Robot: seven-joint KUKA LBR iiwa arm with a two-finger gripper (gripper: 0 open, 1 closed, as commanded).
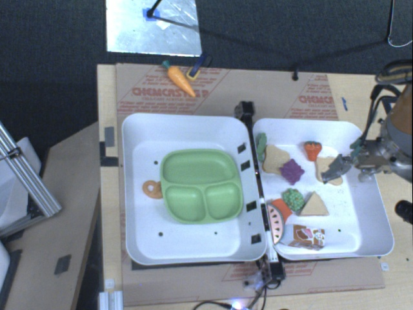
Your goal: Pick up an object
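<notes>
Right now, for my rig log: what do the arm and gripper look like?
The arm is grey, with an orange patch higher up and black cables looping beside it. The gripper is darker grey metal, tapering to a narrow tip.

— Room in the right white bin point(361, 219)?
— In its front right corner. A purple toy grape cluster point(292, 170), green toy broccoli point(293, 199) and tan triangular wedge point(315, 205) crowd its left half.
— The left white bin point(147, 232)?
— A green divided plastic plate point(200, 186) fills its middle; the far edge lies open.
</notes>
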